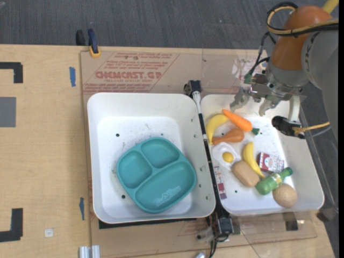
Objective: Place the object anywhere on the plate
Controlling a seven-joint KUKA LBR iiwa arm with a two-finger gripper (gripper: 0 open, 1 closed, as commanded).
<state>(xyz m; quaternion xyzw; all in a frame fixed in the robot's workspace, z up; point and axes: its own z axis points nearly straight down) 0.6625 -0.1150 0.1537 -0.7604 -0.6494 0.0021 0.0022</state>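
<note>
**Two bins, one plate, nothing in my fingers yet**

Several toy foods lie in the right bin (316, 193); I hover over its far edge with my gripper (252, 102) spread open and holding nothing. Nearest me, by the bin's far-left corner, is the carrot (237, 120), the likely object, resting across a banana (215, 124). I judge it light, stiff, smooth plastic, probably slippery, so I would close across its thick middle. The teal plate (156, 174) waits in the left bin (102, 144), towards its near edge. My arm's bulk hides the right bin's far-right corner, and the small red packet (270, 162) is too blurred to read.
</note>
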